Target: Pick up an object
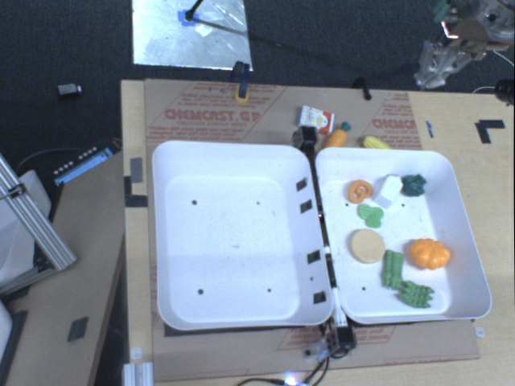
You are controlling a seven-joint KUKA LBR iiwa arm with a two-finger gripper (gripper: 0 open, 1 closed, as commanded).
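Green beans (414, 294) and the orange pumpkin (429, 253) lie in the right bin (475, 292), far below my gripper (438, 64), whose state I cannot tell; I judge I'm at the approach, needing descent over one.

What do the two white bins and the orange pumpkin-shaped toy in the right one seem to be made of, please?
The left bin and right bin look like thin moulded plastic: smooth, matte white, with rounded corners and soft shading. The orange pumpkin-shaped toy seems to be glossy plastic or rubber, judging by its even colour and lobed, moulded shape; which one cannot be told.
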